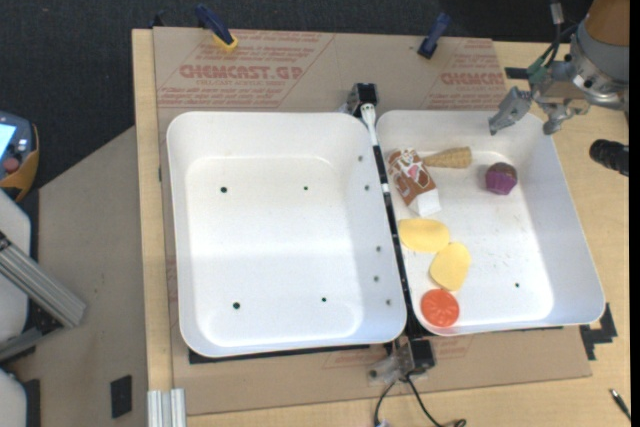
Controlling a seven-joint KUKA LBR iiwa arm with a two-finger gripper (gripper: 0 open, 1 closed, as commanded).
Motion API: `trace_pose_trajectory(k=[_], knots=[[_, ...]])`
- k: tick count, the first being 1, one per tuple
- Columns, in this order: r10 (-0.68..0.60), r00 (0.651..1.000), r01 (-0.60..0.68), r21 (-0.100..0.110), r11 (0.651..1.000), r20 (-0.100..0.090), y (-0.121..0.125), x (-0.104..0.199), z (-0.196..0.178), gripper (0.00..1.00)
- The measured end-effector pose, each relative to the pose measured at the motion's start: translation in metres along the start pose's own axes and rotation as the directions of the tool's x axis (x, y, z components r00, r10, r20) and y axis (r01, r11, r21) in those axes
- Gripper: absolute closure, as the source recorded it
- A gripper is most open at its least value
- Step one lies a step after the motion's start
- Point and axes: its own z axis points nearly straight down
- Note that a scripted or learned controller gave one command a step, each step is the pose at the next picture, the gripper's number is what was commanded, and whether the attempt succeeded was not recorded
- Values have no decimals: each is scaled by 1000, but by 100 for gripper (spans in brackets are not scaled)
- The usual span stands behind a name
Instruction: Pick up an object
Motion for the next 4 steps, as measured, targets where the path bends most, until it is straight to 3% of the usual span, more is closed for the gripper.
trace_pose_trajectory(k=[1, 2, 3, 4], knots=[[-5, 1000, 5, 9, 1000, -5, 13, 54, 97, 0], [-3, 1000, 3, -3, 1000, 3, 15, 93, 119, 0], [-1, 1000, 1, 1, 1000, 0, 14, 102, 120, 0], [-1, 1000, 1, -4, 1000, 1, 16, 101, 107, 100]])
